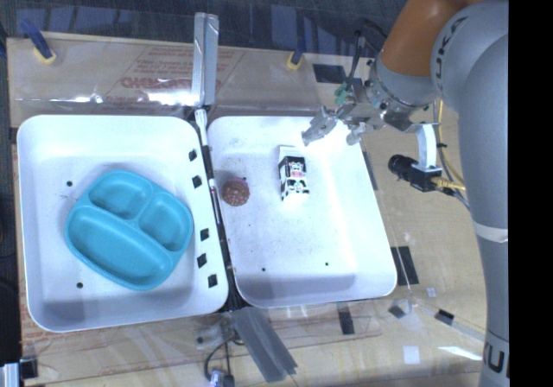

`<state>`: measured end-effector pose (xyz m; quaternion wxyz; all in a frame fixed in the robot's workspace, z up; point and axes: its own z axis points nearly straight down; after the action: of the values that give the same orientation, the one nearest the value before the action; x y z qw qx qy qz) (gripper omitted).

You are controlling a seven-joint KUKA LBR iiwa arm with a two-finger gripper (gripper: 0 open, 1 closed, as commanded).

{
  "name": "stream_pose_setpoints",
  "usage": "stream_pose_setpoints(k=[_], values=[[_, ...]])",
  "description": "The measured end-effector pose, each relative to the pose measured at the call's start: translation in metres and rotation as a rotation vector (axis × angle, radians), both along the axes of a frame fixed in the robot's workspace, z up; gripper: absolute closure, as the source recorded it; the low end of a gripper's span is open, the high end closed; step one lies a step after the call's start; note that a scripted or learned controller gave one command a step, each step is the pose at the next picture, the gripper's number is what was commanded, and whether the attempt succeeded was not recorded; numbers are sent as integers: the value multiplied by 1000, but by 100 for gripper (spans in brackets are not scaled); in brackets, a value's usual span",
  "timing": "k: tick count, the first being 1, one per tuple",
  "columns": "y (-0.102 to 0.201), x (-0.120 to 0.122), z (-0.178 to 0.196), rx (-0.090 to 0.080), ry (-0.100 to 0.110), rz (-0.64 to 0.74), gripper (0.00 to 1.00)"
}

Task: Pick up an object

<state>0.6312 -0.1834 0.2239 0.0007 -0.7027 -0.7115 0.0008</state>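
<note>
A small white and black carton lies in the right bin, toward its far half. A round brown object rests near that bin's left wall. My gripper hangs over the bin's far right corner, up and to the right of the carton and apart from it. Its two fingers are spread open with nothing between them. A blue divided plate lies in the left bin.
A ridge with black tabs separates the two bins. A metal bar stands upright behind the divider. The grey arm with its orange band and cables fills the right side. Tape marks dot the wooden bench.
</note>
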Motion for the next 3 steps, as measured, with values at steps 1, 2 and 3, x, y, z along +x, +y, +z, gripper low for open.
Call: stream_pose_setpoints(k=[1,2,3], values=[[14,-47,-124,1,3,-4,0],[-23,28,-129,-1,-6,-2,0],[-13,13,-9,0,-3,-5,0]])
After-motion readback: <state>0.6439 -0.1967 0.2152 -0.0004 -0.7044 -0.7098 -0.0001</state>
